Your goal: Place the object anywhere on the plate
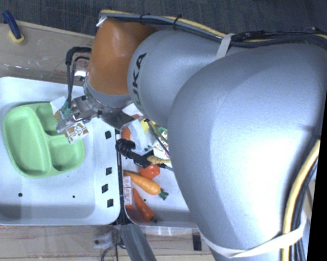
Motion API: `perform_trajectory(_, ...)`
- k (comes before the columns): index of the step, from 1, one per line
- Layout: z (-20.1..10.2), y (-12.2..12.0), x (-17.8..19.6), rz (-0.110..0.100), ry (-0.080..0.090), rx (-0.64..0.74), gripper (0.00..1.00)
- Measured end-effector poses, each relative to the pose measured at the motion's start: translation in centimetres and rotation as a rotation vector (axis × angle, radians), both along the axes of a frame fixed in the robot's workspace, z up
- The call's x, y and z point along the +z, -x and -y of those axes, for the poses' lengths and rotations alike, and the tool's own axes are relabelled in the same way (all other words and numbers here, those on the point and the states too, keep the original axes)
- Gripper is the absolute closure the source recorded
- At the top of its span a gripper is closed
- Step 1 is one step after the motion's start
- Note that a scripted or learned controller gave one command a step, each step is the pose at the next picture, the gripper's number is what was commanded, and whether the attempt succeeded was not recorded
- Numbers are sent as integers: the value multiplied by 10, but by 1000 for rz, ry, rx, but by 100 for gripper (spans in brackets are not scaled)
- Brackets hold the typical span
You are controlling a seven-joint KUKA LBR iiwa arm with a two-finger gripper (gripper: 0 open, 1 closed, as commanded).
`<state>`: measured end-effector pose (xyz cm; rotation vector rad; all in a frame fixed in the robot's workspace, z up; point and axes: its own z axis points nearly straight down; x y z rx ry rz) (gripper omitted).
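A green divided plate lies in the left white bin. My gripper hangs at the plate's upper right rim, below the arm's orange band. A small white-and-tan object sits pinched at the gripper's tip, over the plate's right edge. The gripper is shut on it. The big grey arm hides much of the right bin.
The right bin holds an orange carrot, a red pepper-like piece, another orange-red item and pale wrappers. A black cable loops above the gripper. A blue clamp sits on the bench at top left.
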<state>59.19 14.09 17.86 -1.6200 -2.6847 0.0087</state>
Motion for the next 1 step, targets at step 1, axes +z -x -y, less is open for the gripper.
perform_trajectory(1, 0, 0, 0, 1, 0, 0, 0)
